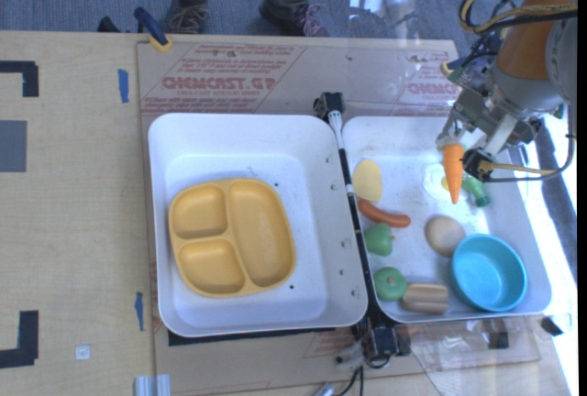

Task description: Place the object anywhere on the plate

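Gripper (461,149) was closed on the carrot (452,170), hanging upright over the right bin's (541,289) far edge; yellow plate (231,235) sat mid left bin (165,202).

I am reaching in from the right side of the view, my grey arm with its orange band angling down and left toward the bench. My gripper (456,149) is pointing downward, and my fingers are clamping an orange carrot (452,170) between them.
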`<action>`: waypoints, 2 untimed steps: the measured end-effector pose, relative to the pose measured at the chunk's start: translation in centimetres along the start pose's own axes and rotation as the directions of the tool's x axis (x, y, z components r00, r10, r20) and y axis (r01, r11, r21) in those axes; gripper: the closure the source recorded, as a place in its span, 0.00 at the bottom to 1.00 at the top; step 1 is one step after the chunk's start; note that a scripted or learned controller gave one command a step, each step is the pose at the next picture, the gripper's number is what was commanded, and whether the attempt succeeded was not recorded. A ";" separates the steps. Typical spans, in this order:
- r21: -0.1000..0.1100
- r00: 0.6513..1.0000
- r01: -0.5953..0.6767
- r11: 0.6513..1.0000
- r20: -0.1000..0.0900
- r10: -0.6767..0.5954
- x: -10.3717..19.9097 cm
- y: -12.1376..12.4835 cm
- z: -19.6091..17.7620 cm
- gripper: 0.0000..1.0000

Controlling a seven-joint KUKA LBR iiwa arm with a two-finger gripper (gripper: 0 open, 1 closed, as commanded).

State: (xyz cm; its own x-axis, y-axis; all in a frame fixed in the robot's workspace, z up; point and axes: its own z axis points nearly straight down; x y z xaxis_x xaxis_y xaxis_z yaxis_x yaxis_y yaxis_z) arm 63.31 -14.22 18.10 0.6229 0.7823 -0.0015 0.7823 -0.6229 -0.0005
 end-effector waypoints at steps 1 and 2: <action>-0.009 0.998 -0.057 0.998 -0.012 0.057 2.8 -8.9 -15.3 1.00; 0.009 0.997 -0.083 0.997 0.006 0.083 7.3 -16.8 -5.7 1.00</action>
State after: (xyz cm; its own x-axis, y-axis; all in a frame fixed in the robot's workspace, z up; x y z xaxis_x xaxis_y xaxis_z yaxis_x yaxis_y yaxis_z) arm 54.74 2.01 23.82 0.6857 0.7279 -0.0072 0.7278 -0.6857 -0.0093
